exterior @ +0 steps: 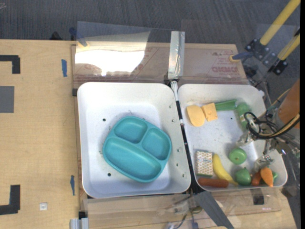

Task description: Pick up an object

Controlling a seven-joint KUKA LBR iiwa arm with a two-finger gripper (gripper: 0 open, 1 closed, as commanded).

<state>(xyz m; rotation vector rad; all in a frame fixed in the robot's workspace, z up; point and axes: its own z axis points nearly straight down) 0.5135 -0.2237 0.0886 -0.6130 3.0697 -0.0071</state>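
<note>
At the frame's right, in the right bin (190, 142), the gripper (256, 147) hung by a green apple (237, 155); whether its claw was clenched I cannot tell. The apple looked light, rigid, slick: best pinched across its middle

The divided plate (138, 148) was teal; both bins (90, 128) were white; the banana (220, 168) was yellow, the carrot (267, 176) orange; the tabletop (35, 128) was tan.

We see bare floor in the middle of the right white bin (209, 136) — toy food crowds its near edge, and the teal divided plate (137, 148) fills the left white bin (90, 128).
</note>
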